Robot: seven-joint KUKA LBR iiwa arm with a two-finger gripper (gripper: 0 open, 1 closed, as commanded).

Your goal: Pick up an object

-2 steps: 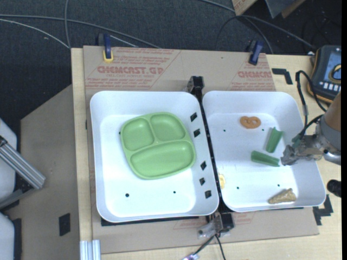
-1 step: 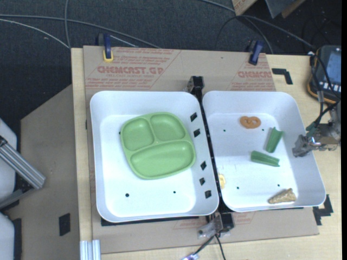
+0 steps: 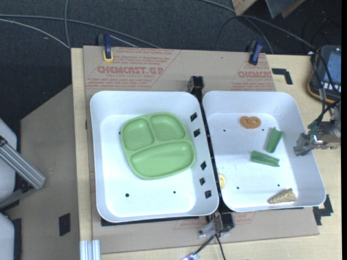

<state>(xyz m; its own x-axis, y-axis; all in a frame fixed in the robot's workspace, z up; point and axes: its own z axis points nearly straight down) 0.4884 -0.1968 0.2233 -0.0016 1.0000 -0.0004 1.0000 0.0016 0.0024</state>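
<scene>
At the right edge of the bench, the gripper (image 3: pixel 305 145) sits just outside the rim of the right bin (image 3: pixel 303 124), low and near the bin wall; whether it is open or closed cannot be told at this scale, and nothing can be made out in it. Inside that bin lie four loose items, all resting on the floor: an orange pretzel (image 3: pixel 250 122) toward the far side, two green pieces, one (image 3: pixel 273 140) tilted near the right wall and the other (image 3: pixel 264 158) lying just beside it toward the middle, and a tan wedge (image 3: pixel 282 197) near the front rim. The left bin (image 3: pixel 103 145) carries a green divided plate (image 3: pixel 158 144), flat and apart from the walls. Judgement: no item is lifted, so the pick is not yet made. Remaining work appears to be the whole of it: bring the tool over an item, descend, close and raise. The tilted green piece is nearest the tool.
</scene>
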